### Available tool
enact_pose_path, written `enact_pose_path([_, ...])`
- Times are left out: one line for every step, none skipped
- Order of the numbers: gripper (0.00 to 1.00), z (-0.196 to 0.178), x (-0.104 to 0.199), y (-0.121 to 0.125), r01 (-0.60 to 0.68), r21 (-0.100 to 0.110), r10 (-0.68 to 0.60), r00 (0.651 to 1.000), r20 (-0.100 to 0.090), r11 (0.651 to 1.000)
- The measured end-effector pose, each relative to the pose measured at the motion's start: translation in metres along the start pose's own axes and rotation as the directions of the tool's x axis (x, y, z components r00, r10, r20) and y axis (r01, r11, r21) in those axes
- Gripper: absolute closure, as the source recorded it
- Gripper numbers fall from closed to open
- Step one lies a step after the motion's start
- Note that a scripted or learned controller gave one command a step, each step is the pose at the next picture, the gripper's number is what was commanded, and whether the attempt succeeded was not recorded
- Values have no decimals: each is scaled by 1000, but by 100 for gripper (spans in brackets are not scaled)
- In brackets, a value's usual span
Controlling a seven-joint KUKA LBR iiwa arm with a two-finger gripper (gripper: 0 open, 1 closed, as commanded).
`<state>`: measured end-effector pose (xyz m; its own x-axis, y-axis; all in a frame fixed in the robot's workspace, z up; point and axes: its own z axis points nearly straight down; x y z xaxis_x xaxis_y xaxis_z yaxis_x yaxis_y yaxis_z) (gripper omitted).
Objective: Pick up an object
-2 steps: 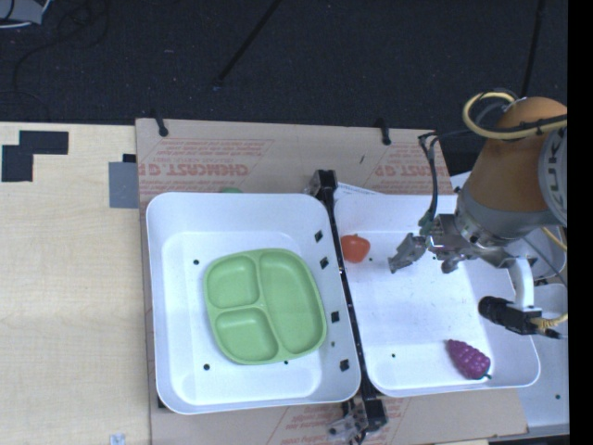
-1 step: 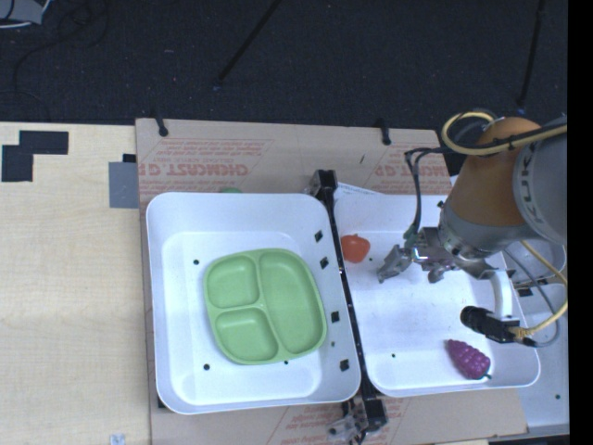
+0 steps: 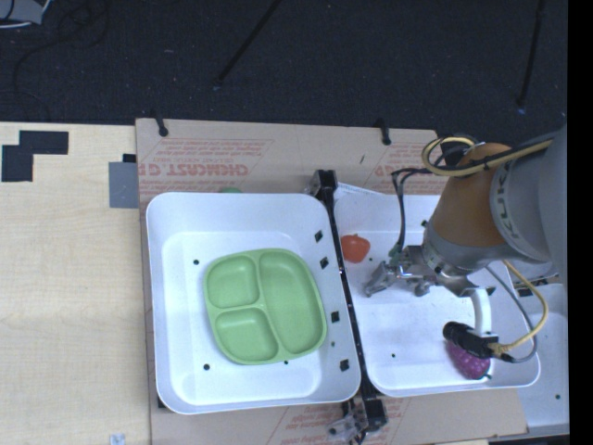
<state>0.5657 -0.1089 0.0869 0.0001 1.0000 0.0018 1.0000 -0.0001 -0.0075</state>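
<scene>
A small red object lies near the far left of the right bin, close to the divider. My gripper hangs low over that bin, just right of and nearer than the red object, a short gap apart from it. Nothing shows in its grasp. A purple object rests in the near right corner of the same bin, with part of it hidden behind the arm's hardware.
The left bin holds a green divided plate lying flat in its middle. A black divider runs between the two bins. The arm's grey and orange body covers the right bin's far right part.
</scene>
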Motion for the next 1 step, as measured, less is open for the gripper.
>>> enact_pose_path([100,-13,-2,0,-5,-1,5,1000,0,1000])
